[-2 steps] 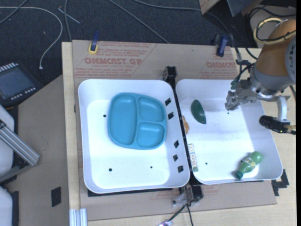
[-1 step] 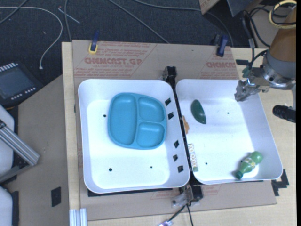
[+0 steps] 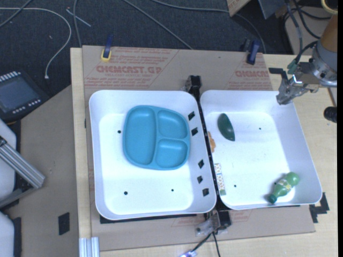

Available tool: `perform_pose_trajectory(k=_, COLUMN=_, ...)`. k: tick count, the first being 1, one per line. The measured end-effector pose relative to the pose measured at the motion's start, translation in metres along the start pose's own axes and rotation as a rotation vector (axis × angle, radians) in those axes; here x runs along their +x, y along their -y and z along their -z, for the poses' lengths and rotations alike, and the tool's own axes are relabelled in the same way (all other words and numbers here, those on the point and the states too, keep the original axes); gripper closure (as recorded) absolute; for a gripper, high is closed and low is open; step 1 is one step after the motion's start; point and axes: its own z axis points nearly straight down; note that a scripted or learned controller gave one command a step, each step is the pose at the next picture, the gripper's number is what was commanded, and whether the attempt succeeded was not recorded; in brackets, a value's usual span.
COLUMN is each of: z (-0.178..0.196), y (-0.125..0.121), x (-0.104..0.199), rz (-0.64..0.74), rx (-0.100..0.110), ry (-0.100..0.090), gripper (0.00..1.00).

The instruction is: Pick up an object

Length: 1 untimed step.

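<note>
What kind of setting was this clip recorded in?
Most likely a robotics lab test bench: two white bins clamped side by side on a board, loose cables on the dark floor, and a robot hand hanging over a few toy-like items, such as a blue divided plate.

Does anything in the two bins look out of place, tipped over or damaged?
The small green plastic bottle lies on its side in the right bin's near corner, not upright. Otherwise, nothing stands out: the blue divided plate lies flat and no damage is visible.
</note>
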Motion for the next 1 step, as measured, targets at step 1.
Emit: perform_pose_trajectory(k=1, z=-0.0153, y=0.0111, x=0.0531, rz=0.004, rx=0.011, ry=-0.005, gripper=1.00)
